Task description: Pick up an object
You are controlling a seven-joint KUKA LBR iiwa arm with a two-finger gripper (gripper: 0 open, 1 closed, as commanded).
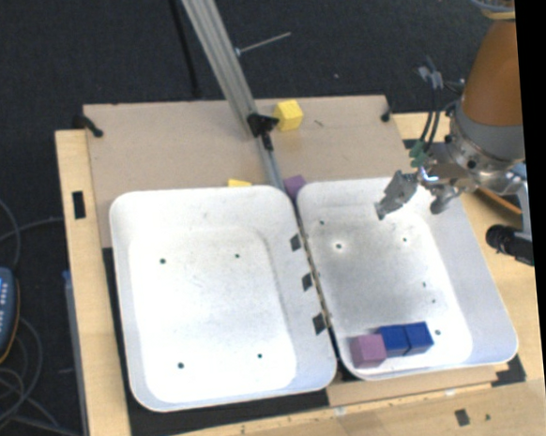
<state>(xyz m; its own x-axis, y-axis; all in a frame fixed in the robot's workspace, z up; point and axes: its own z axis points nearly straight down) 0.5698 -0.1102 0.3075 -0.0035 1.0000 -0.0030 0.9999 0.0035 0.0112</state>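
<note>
A purple block and a blue block lie side by side at the near edge of the right bin. My gripper hangs over the far right part of that bin, well away from both blocks. Its two fingers stand spread apart with nothing between them.
The left bin lies beside the right one. A yellow block sits on the bench behind the bins, next to a slanted metal rail. A small purple block and a yellow piece lie just behind the bins' far rims.
</note>
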